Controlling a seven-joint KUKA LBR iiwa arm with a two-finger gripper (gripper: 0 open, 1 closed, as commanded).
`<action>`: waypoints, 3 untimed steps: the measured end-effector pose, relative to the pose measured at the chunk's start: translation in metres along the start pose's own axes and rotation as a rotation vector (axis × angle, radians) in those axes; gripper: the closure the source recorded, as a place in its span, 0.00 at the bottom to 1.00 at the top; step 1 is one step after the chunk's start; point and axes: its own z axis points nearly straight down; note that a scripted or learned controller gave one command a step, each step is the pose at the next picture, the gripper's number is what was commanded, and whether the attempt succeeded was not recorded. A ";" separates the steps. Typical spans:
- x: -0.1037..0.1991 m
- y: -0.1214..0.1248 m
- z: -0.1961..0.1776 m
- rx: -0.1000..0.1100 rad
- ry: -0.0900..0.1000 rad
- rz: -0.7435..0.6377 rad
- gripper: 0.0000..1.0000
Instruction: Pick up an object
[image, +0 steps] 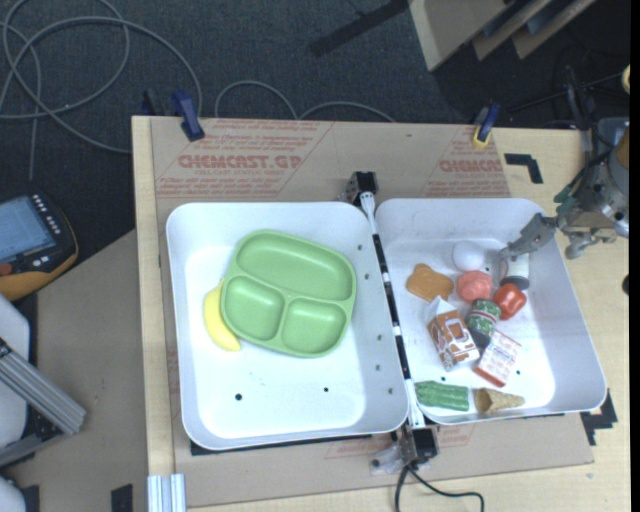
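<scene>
We see the pincer (522, 250) hanging low over the right bin (570, 310) beside a white egg (468, 256), and we cannot tell whether it grips anything.

Green plate (290, 293) (yellow banana (219, 321)), white bins (190, 260)

a brown cardboard sheet (300, 150) with red print covers the bench under both bins, held at its upper edge by two blue clamps (186, 115). grey cables (90, 60) loop over the dark floor in the upper left. a handheld pendant (30, 235) with a lit screen sits at the left edge.
</scene>
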 end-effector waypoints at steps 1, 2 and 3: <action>0.064 0.019 0.138 -0.001 0.001 -0.001 0.00; 0.064 0.020 0.127 -0.005 -0.001 -0.001 1.00; 0.135 0.026 0.038 -0.001 0.001 -0.001 1.00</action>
